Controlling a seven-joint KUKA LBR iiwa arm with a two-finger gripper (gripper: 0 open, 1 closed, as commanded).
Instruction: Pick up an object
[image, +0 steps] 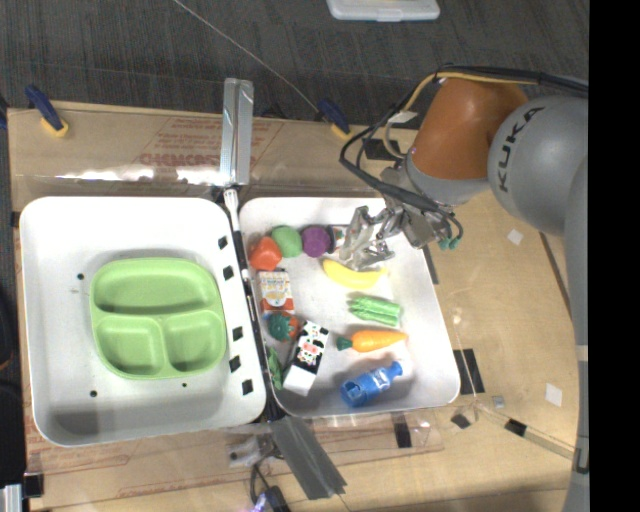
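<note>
Several small toys lie in the right bin (440, 340), any of which could be picked. A yellow banana (352, 274) lies near the bin's upper middle, directly beneath the jaws (364, 243), which hang just over its top edge; whether they are spread or closed cannot be told, since the metal parts blur together there. Left of the jaws sit a purple ball (318, 239), a green ball (287, 239) and an orange-red fruit (265, 254), in a row along the bin's upper left. Below the banana lies a green ridged vegetable (374, 308), then a carrot (375, 340), then a blue bottle (370, 384) near the bottom wall. A black-and-white carton (307, 358) lies tilted at the lower left, with a strawberry (281, 325) and a small printed packet (275, 291) above it. The grey arm (535, 160) with its orange band (462, 125) reaches in from the right. The left bin (50, 300) holds a green divided tray (157, 317). Both bins rest on the cardboard-covered desk (500, 300).
</note>
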